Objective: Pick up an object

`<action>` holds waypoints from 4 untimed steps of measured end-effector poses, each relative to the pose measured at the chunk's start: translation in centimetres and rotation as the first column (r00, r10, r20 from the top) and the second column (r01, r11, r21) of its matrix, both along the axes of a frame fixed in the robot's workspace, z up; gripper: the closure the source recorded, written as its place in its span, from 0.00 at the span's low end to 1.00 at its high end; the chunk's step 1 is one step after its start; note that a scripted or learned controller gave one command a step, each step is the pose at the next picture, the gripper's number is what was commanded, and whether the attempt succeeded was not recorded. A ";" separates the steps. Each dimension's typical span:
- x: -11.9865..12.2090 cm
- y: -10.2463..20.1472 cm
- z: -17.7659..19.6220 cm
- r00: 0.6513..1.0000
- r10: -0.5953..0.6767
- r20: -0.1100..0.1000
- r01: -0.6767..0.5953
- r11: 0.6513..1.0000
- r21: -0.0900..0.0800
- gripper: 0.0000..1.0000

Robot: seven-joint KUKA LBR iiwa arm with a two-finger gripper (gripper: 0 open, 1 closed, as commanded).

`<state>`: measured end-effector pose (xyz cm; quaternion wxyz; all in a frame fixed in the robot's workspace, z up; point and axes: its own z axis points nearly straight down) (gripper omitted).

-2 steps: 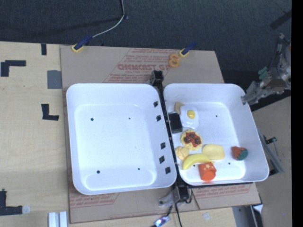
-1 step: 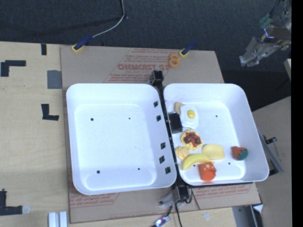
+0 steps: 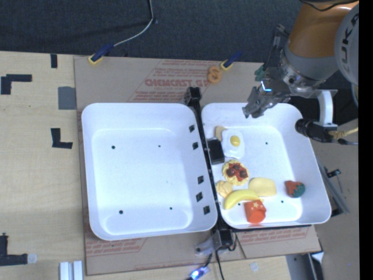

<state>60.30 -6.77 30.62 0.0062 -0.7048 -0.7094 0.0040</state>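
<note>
Tool (image 3: 256, 108) hovering over right bin (image 3: 291, 124) far edge, grip state impossible to tell. Toy food clustered near divider: fried egg (image 3: 233, 141), banana (image 3: 239, 198), likely awaiting a pick.

Grey arm (image 3: 349, 34), orange band, dark gripper (image 3: 258, 107)

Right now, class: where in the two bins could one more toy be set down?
The left bin has a bare floor. In the right bin, the patch between fried egg and strawberry is free. Around the banana, it is crowded.
</note>
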 end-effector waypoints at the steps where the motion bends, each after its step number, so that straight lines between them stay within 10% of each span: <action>1: 3.5 4.0 14.6 1.000 0.000 0.031 0.000 1.000 -0.004 1.00; 3: 3.3 17.0 -2.1 1.000 -0.002 0.006 0.002 1.000 -0.004 1.00; 4: 6.6 20.0 18.1 0.999 -0.002 0.033 0.002 1.000 0.001 1.00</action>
